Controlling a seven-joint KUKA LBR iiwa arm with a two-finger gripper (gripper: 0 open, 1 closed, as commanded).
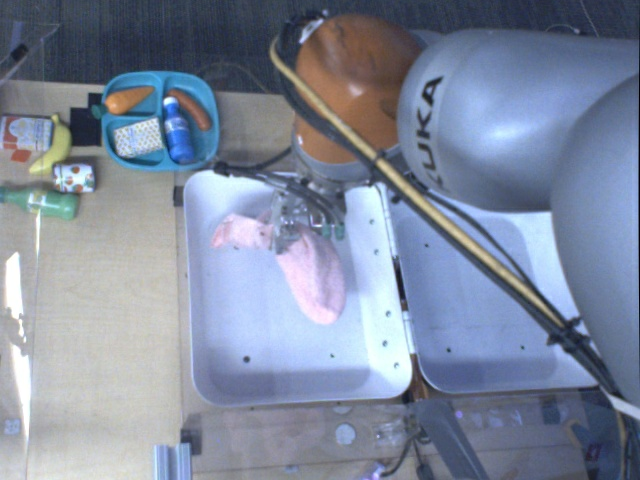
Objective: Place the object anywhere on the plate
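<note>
A soft pink cloth [316, 276] lies in the left white bin [230, 368]. One end spreads to the left and a longer lobe hangs toward the bin's middle. My gripper [286, 234] reaches down from under the orange wrist band [350, 68] and is shut on the cloth where it bunches between the two parts. The blue divided plate [203, 95] sits on the bench beyond the bin's far left corner, well apart from the gripper. It holds an orange toy, a blue bottle and a patterned piece.
The right white bin [480, 368] lies partly under the big grey arm [520, 118]. On the bench at far left are a banana [55, 146], a small can [74, 177], a green bottle [42, 202] and a carton [24, 134].
</note>
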